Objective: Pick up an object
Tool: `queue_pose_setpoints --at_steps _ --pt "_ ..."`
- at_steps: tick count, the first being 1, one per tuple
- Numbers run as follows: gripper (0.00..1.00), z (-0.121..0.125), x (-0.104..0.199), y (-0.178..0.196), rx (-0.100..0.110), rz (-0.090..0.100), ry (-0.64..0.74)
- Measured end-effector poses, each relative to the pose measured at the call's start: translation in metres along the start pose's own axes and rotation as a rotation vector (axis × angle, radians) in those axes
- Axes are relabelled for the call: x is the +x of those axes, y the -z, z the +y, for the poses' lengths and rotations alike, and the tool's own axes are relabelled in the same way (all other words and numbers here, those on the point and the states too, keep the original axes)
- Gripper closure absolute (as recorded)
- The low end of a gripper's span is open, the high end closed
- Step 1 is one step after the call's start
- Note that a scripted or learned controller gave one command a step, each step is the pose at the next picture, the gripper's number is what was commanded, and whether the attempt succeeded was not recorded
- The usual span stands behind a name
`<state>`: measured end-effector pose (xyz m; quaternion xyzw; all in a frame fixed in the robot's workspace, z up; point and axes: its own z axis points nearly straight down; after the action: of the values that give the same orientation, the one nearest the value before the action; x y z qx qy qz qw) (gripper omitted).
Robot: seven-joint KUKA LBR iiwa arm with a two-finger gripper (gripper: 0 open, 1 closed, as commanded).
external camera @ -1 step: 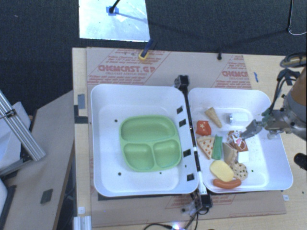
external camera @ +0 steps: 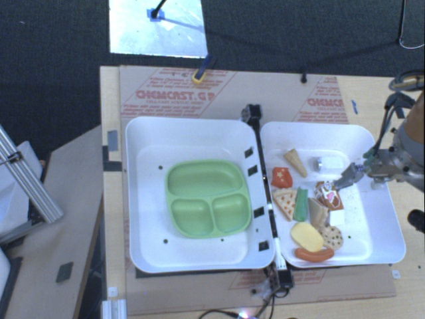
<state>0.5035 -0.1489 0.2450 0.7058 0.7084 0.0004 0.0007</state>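
As the gripper (external camera: 340,181) hovers beside it | item: red-white toy food (external camera: 327,195) | likely light, stiff, slick | grip: across narrow sides | finger state: cannot tell

I count two white bins (external camera: 143,198), side by side. One green tray (external camera: 207,198) lies in the left bin. About ten toy foods (external camera: 307,211) crowd the right.
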Motion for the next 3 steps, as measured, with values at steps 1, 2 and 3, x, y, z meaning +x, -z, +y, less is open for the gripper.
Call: queue_pose_setpoints --at_steps 1,2,3 --pt "0.0 0.0 0.002 -0.042 0.003 0.001 -0.002" --pt "0.0 -0.003 0.002 -0.105 0.006 0.002 -0.002" --pt "0.0 -0.003 0.003 -0.157 0.003 0.002 -0.003"
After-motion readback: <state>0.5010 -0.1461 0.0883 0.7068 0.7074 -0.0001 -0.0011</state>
